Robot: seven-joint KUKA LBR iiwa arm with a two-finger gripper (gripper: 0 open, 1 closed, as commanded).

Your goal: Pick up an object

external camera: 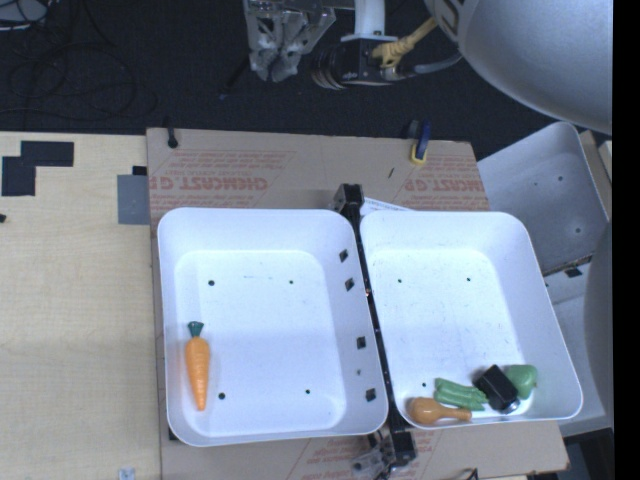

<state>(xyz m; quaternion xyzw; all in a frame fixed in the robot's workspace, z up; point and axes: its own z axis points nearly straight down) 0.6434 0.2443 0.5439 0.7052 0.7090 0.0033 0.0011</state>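
Toy heap [478, 395]: near corner, right bin [540, 268].
Carrot [197, 366]: left bin [170, 268], near-left.
Jaws [283, 38]: far above the table, well apart from everything; open or closed, cannot tell.

Two bins side by side on a cardboard sheet [300, 173], touching along a shared middle edge. Left bin [170, 268]: one toy carrot [197, 366] near the left wall toward the front, lying lengthwise front to back, leaf end to the rear. Right bin [540, 268]: four items clustered in the front right corner. Pear-shaped piece [436, 411] leftmost, at the front wall; bean pod [460, 394] just behind and right of it; block [497, 388] to the right of the pod, touching it; rounded piece [522, 377] behind and right of the block, near the right wall. Gripper [283, 48] raised behind the bins, above the dark floor beyond the sheet's rear edge.
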